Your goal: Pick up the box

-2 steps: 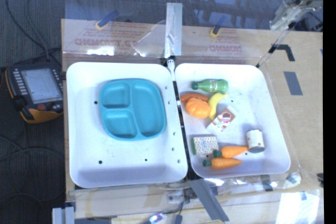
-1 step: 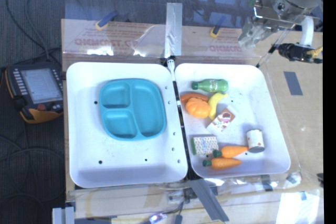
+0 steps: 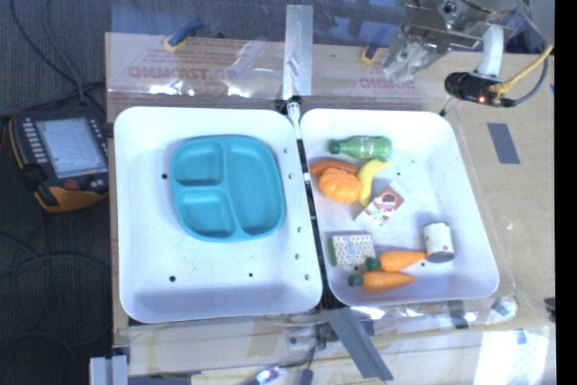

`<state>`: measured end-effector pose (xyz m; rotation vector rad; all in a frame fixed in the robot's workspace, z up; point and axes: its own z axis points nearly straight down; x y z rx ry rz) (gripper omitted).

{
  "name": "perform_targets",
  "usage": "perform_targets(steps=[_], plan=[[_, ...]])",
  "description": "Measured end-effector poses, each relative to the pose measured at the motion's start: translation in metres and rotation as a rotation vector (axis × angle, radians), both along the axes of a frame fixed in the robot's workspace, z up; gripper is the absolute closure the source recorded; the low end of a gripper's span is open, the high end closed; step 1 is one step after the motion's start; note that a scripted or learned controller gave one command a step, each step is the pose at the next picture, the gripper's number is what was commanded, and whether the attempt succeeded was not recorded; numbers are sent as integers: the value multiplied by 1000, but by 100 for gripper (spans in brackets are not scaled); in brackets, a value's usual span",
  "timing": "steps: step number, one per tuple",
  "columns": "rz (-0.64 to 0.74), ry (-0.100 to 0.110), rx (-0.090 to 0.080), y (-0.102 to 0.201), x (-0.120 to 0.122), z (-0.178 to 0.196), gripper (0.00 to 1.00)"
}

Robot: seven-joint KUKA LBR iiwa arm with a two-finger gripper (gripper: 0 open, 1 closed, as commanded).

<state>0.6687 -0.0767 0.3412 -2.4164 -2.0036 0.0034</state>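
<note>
white bins [image 3: 135, 284] | blue tray [image 3: 225, 187] | green bottle [image 3: 361, 146] | yellow banana [image 3: 370, 176] | orange carrots [image 3: 389, 270] | white box [image 3: 380, 206], red-marked | speckled sponge [image 3: 352, 248]

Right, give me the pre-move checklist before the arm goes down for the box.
1. Box located: ok. The box lies in the right bin.
2. Gripper position: not ok. The gripper hangs beyond the bin's far rim, not above the box.
3. Gripper free of load: ok, nothing shows between its fingers.
4. Clearance around box: not ok. The banana touches it on the far side.
5. Box posture: ok, lying flat, turned diagonally.
6. Finger opening: cannot tell.
</note>
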Motion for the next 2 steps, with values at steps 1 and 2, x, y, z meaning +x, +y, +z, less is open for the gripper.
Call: perform_targets(steps=[1,2], plan=[[-88,-1,-2,2,-5,92,100],[-87,1,-5,2,-4,101,100]])
